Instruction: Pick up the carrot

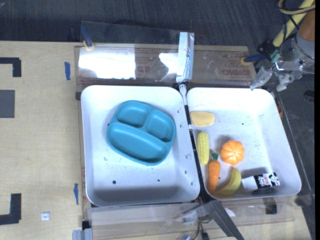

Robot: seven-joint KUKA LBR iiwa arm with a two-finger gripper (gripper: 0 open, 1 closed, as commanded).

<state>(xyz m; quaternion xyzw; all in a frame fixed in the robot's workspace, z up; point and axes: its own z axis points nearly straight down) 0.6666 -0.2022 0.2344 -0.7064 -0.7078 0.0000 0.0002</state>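
The carrot (214,174) lies at the near left of the right bin (260,109), crowded: bin wall on its left, corn (203,147) touching above, banana (230,183) against its right, pumpkin (232,152) near. Access from directly overhead is unobstructed. The bin's far-right area is open.

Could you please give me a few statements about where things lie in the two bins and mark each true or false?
1. The orange toy carrot lies in the right-hand white bin. True.
2. The blue three-compartment plastic plate shares a bin with the carrot. False: it sits alone in the left-hand white bin.
3. The yellow toy corn cob lies just above the carrot in the view. True.
4. The gripper is closed around the carrot. False: it is at the right bin's far right corner, well away from the carrot.
5. The small round orange pumpkin lies in the left bin. False: it is in the right bin, beside the carrot.
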